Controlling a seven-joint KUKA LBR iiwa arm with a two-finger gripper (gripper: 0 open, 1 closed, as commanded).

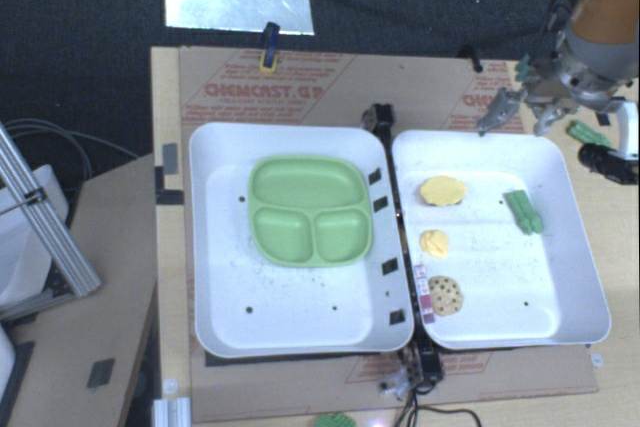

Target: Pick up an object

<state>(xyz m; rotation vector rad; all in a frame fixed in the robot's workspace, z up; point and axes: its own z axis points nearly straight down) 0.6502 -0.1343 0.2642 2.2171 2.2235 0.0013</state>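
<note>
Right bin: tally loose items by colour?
Yellow: 2, round yellow disc and small yellow lump
Green: 1, green ridged piece
Tan: 1, chocolate-chip cookie
Total: 4

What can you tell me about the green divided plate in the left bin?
The green divided plate is pale green, looks like matte plastic, and is a rounded rectangle with three compartments: one wide across the far side, two smaller on the near side. It lies flat and upright on the floor of the left bin, roughly centred, with nothing in it and nothing else touching it.
</note>
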